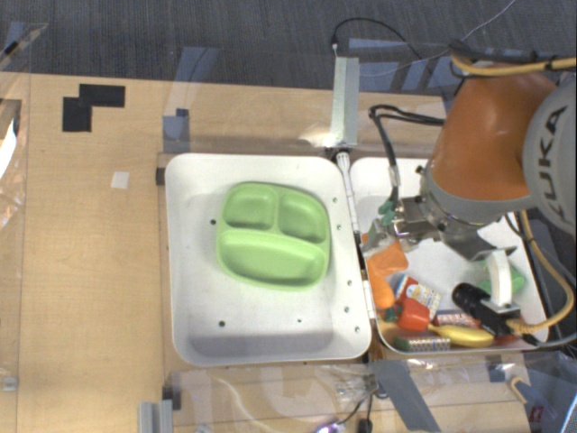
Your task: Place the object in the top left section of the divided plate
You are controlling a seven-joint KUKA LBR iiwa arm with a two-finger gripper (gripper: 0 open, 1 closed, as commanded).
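The likeliest object to move, an orange piece (388,262), lies in the right bin (446,255) near that bin's left edge, just below the gripper (389,222). Nothing is visibly held, and whether the gripper is spread or pressed together cannot be told from this angle. A red block (415,315) and a banana (460,336) crowd close along the bin's near edge. The green divided plate (270,262) sits in the middle of the left bin (198,318), all sections bare, including the top left section (250,206).

Risks, as a judgement: in such tight clutter the grasp could catch a neighbour or slip off the piece. On the carry, the ridge between the bins could snag it. A slightly early release would drop it into the plate's top right section, which lies nearer the arm (487,133).

Both bins rest on a pale wooden surface (90,269) with a black stepped mark (90,105) near its far left corner. Grey carpet (180,7) lies beyond.
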